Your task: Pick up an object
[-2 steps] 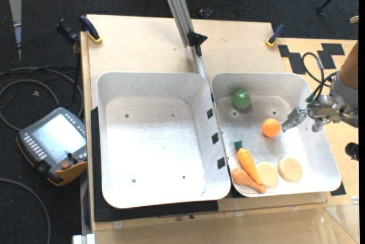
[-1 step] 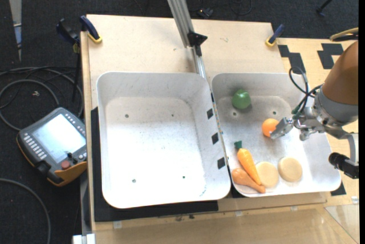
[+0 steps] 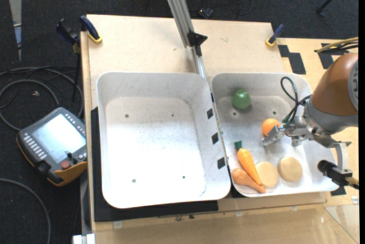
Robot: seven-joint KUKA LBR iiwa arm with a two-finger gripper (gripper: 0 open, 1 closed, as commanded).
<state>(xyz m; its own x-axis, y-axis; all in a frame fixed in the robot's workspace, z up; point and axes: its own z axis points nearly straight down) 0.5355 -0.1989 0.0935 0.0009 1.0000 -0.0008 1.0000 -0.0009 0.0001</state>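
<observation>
One orange ball (image 3: 270, 125) beside the tool (image 3: 278, 133) (grip unclear) looks light, smooth; pinch across its middle.

Even, bright overhead light, soft shadows, white bins (image 3: 114, 86) slightly glaring, mild softness.

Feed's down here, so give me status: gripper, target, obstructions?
Gripper low in right bin, beside orange ball. Nothing visibly held. Green ball, carrot, two pale discs nearby.

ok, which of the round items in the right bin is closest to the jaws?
The orange ball, right beside the gripper. The green ball and two pale discs lie farther off.
</observation>
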